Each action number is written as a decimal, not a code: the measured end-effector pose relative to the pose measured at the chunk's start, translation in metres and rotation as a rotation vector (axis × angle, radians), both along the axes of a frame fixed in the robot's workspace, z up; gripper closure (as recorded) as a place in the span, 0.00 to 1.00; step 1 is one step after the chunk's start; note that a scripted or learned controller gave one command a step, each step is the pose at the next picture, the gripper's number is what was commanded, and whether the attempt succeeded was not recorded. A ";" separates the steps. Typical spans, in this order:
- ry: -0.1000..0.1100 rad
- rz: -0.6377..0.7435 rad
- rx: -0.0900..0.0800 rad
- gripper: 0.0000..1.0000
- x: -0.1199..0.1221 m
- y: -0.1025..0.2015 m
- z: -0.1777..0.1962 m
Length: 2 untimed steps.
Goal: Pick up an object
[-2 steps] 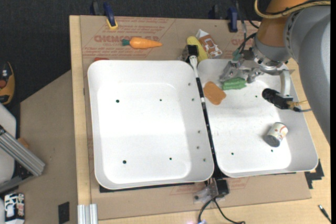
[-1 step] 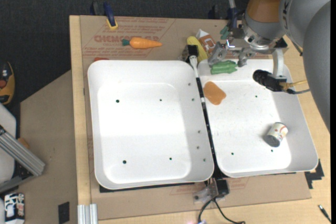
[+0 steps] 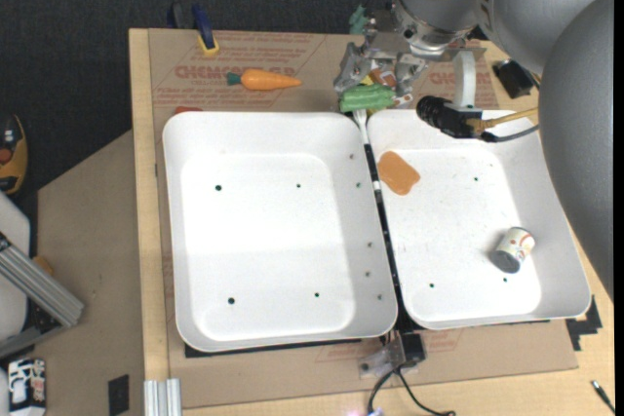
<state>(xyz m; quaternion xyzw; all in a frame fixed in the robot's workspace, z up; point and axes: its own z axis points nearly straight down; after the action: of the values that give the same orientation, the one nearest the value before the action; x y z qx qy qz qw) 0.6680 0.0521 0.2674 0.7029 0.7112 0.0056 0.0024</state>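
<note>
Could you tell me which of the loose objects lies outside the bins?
The carrot, on the cardboard behind the left bin; the orange disc and small can lie in the right bin.

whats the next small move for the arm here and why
Probably lift a little, straight up. The gripper sits at the far rim between the two bins, right over a green object, though a grasp isn't clearly visible. A small raise would show whether the object comes along.
</note>
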 end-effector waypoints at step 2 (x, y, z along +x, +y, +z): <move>0.004 0.000 0.002 1.00 -0.030 0.166 0.092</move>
<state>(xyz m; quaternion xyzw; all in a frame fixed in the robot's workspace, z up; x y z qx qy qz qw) 0.6382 0.2177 0.3591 0.7028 0.7113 0.0050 0.0002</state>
